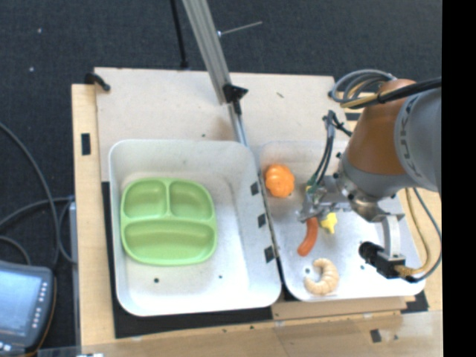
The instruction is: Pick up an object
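In the right bin (294, 285) lie an orange fruit (279, 181) near its left wall, a red-orange sausage (308, 237) in the middle, a small yellow piece (328, 222) beside it, and a pale croissant (323, 275) near the front. My gripper (314, 208) hangs low over the bin, just above the sausage's upper end and next to the yellow piece. Nothing shows between its fingers.
The left bin (245, 274) holds a green three-compartment plate (169, 220). A slanted metal pole (210, 44) stands behind the bins. The arm's grey and orange body (387, 151) covers the right bin's back right part.
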You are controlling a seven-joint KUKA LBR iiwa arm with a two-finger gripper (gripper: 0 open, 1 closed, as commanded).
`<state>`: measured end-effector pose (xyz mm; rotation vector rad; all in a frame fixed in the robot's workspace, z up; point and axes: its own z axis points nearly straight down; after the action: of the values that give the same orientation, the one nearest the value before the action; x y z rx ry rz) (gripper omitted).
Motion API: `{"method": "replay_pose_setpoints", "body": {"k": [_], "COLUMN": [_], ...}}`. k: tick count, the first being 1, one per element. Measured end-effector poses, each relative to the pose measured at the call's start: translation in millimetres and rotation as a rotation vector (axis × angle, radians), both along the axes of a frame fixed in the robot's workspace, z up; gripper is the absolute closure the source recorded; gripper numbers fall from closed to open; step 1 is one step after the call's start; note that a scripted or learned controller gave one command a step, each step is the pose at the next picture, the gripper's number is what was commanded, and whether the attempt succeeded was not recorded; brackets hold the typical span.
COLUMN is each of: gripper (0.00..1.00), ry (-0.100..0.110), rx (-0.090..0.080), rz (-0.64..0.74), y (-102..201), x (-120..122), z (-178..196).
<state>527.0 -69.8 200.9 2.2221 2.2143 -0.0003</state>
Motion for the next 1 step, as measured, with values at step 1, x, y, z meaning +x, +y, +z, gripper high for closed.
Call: {"method": "replay_pose_setpoints", "body": {"k": [1], "gripper": [1.00], "ry": [0.002], "rx": [0.005], "rz": [0.010], "y": [50.8], "x": [-27.9], "z": [15.1]}}
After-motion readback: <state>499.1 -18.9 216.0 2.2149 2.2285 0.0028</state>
